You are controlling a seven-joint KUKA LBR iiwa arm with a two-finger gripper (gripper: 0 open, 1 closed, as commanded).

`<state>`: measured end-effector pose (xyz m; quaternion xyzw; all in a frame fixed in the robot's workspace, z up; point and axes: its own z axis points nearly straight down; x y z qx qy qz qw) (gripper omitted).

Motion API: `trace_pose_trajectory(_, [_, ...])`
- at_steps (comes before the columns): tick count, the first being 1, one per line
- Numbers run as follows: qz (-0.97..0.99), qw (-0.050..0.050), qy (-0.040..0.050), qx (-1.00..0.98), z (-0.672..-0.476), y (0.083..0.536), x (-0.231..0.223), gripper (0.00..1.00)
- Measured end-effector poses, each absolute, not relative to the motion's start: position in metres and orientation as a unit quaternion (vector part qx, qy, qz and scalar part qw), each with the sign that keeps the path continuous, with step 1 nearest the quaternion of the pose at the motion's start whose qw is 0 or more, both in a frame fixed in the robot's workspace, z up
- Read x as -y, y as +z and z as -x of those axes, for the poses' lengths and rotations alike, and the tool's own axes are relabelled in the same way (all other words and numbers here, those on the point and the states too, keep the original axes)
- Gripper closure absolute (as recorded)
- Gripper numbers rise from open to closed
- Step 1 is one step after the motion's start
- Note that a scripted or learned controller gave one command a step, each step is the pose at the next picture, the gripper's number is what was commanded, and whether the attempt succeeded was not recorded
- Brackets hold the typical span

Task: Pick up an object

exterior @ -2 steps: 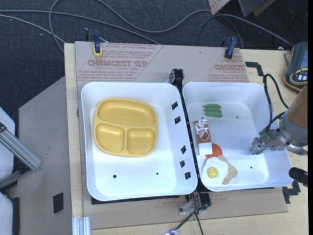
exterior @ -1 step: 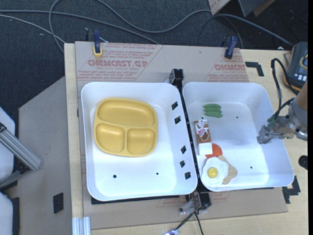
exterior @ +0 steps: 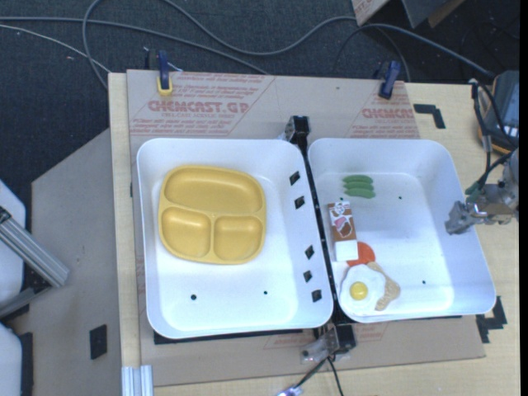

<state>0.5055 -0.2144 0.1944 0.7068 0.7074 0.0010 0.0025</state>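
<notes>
Board [exterior: 198, 106] print reads "CHEMCAST GP"; hand [exterior: 460, 219] at R bin [exterior: 429, 229] edge.

Red "CHEMCAST GP" print shows on the board [exterior: 198, 106] behind the bins

The divided tray [exterior: 213, 214] lies in the left bin [exterior: 157, 246]. In the right bin [exterior: 445, 246], the pea pods [exterior: 359, 186] sit at 12 o'clock, the fried egg [exterior: 363, 290] at 7 o'clock, and the wrapped bar [exterior: 341, 221] between them.
</notes>
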Motion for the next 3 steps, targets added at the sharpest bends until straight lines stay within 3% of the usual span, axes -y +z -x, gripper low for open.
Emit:
trace_pose_trajectory(1, [-0.707, 0.004, 0.0016, -0.708, -0.498, 0.251, 0.212, 1.00])
trace_pose_trajectory(3, [-0.705, 0.001, 0.0013, -0.710, -0.547, 0.243, 0.109, 1.00])
